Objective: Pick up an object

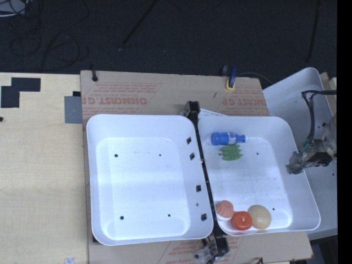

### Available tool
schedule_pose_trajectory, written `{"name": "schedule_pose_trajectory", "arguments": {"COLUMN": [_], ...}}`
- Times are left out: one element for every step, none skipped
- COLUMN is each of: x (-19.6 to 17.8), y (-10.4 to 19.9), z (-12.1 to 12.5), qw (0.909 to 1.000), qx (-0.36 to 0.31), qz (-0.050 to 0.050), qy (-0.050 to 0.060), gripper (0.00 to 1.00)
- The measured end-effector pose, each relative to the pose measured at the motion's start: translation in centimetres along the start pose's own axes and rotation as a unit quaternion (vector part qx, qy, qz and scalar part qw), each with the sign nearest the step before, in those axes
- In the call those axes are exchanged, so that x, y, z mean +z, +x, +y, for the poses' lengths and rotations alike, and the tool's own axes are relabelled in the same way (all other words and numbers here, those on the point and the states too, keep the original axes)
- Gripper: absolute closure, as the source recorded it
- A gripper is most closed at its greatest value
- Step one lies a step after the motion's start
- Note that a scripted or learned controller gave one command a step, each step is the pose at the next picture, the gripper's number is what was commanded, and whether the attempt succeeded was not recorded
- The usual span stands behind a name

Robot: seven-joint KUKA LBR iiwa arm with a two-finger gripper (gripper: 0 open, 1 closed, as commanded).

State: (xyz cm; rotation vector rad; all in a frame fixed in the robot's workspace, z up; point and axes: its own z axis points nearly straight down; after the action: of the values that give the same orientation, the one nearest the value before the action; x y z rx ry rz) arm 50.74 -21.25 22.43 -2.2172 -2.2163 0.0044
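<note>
In the right bin (275,175), a blue bottle (226,138) lies on its side near the far wall, with a small green leafy piece (231,153) just in front of it. Along the near wall sit a pink shell-like object (224,208), a red round object (241,220) and a tan ball (259,216), close together. My gripper (300,163) hangs at the bin's right rim, apart from all of these objects.
The left bin (110,202) lies beside the right one, with a black divider (199,164) between them. Both rest on cardboard (137,95). Cables (311,114) run down to the gripper at the far right.
</note>
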Motion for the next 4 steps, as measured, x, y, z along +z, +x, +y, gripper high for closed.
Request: {"name": "schedule_pose_trajectory", "arguments": {"x": [0.6, -0.5, -1.4, -2.4], "y": [-0.1, -0.1, -0.2, -0.3], "z": [-3.3, -3.2, -3.2, -3.2], "qw": [1.0, 1.0, 1.0, 1.0], "qx": [0.001, 0.001, 0.002, 0.002], "qz": [0.0, -0.001, 0.0, 0.0], "qy": [-0.001, -0.001, -0.001, -0.001], "gripper": [1.0, 1.0, 1.0, 1.0]}}
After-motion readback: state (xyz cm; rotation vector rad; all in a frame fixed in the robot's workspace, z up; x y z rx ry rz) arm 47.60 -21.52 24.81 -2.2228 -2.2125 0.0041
